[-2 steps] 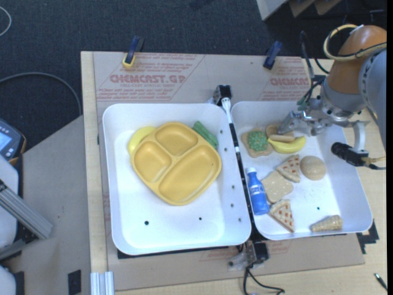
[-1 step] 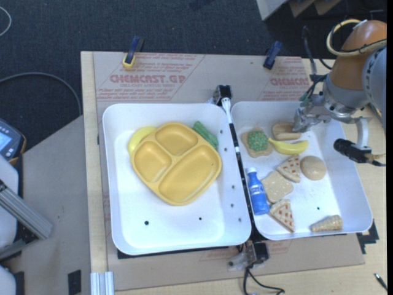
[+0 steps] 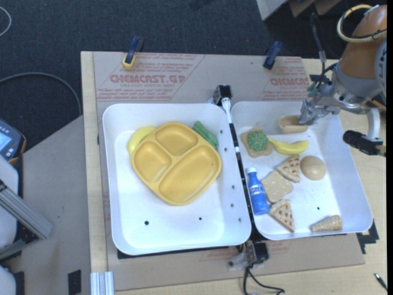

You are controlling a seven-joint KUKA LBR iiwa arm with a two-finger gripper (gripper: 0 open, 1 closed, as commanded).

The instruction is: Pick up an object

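Two white bins sit side by side on the surface [image 3: 184,72]. The left bin [image 3: 123,220] holds a yellow divided tray [image 3: 177,163], with a yellow piece [image 3: 136,138] showing at its 9 o'clock edge and a green piece [image 3: 206,134] at its 2 o'clock edge. The right bin [image 3: 350,189] holds a green-topped cookie [image 3: 258,142], a banana [image 3: 288,145], a blue bottle [image 3: 256,192], sandwich wedges [image 3: 277,186], a pizza slice [image 3: 284,214], a tan bun [image 3: 312,167] and a cone [image 3: 326,224]. At the bin's 12 o'clock end lies a small tan dish [image 3: 290,125]. The gripper [image 3: 307,117] hangs just at the dish's 3 o'clock rim; whether the fingers are spread or clenched cannot be told, and no object is seen between them.
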